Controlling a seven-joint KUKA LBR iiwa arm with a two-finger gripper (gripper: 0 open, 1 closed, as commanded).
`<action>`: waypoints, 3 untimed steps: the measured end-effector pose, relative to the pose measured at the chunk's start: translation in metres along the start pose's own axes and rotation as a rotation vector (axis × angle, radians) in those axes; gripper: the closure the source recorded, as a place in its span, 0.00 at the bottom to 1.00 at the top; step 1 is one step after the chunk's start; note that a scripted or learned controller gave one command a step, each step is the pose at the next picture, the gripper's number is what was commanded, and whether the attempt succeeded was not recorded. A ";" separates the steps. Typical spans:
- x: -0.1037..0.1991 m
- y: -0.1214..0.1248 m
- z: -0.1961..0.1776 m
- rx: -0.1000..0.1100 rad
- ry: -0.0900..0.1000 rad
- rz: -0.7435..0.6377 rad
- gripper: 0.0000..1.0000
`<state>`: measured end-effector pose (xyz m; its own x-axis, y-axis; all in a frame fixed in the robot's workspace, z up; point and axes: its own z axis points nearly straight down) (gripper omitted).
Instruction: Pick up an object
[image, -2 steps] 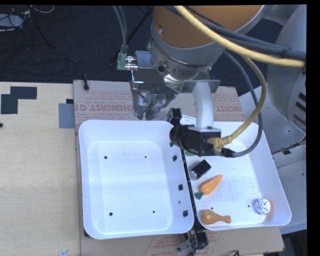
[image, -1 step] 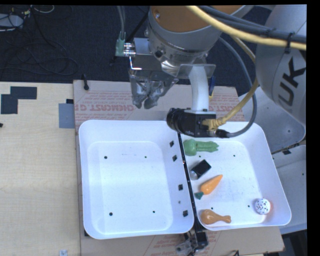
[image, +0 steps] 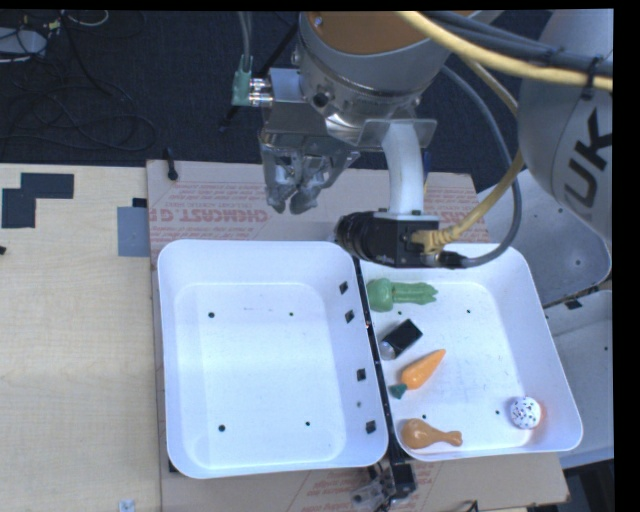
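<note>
My gripper hangs raised above the cardboard just behind the back rim of the left bin, with nothing visible in it. The right bin holds several things. A green toy lies at its back left. In front of that is a small black block, then an orange carrot with a dark green tip. A tan pear-shaped piece rests at the front left corner. A white speckled ball sits at the front right.
The two bins meet along a dark seam with clips. Cardboard lies under and behind them. A pale wooden bench with dark patches extends to the left. Yellow cable loops over the right bin's back edge.
</note>
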<state>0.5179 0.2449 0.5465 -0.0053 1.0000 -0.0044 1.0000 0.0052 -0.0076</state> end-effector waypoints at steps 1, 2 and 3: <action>-0.002 -0.014 0.010 -0.001 0.002 0.003 1.00; -0.002 0.043 0.010 -0.004 0.002 0.007 1.00; -0.002 0.003 0.009 -0.002 0.002 0.003 1.00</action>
<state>0.5213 0.2433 0.5376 -0.0027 1.0000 -0.0020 1.0000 0.0026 -0.0059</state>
